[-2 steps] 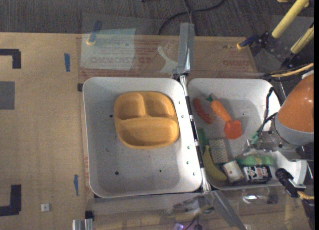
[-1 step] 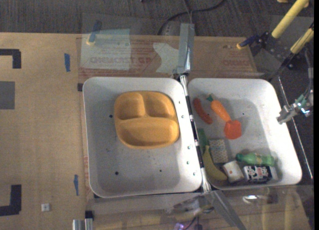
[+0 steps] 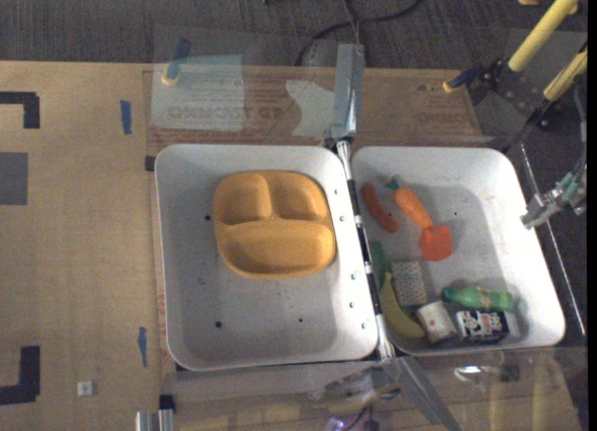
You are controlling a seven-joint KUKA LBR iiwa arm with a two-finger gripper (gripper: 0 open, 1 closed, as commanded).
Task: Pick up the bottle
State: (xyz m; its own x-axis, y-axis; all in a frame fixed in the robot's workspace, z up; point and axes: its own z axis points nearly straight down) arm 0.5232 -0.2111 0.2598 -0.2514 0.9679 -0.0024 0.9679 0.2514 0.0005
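A brown tabletop [image 3: 75, 261] bears two white bins. The green bottle [image 3: 478, 298] lies in the right bin [image 3: 485, 170], beside a carton [image 3: 482, 325]. The hand's [image 3: 552, 203] state cannot be told.

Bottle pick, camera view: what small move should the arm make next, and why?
Probably bring the gripper leftward and toward the near edge, to above the green bottle. The bottle lies on its side in the right bin's near corner, just above a dark carton, while the gripper sits at the bin's right rim, well away from it.
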